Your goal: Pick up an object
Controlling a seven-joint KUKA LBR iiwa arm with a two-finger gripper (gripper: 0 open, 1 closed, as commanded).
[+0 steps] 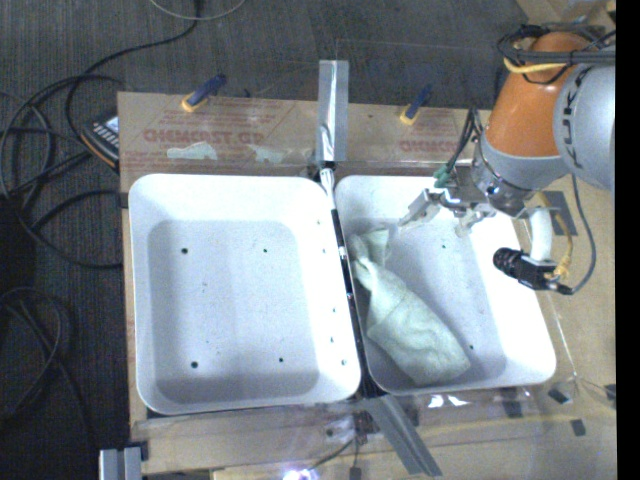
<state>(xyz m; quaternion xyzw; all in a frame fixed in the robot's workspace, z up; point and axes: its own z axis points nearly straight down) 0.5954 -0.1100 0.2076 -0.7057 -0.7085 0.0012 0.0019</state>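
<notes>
A pale green cloth (405, 318) lies crumpled along the left side of the right bin (500, 368), stretching from near the divider toward the bin's front. My gripper (440, 213) hangs over the back part of the right bin, up and to the right of the cloth. Its two fingers are spread apart with nothing between them, one finger (418, 211) pointing left toward the cloth's upper end.
The left bin (150, 268) sits beside the right one, split off by a metal divider (332, 118). Blue and yellow clamps (203, 92) hold the cardboard backing behind the bins. Cables trail over the floor at left.
</notes>
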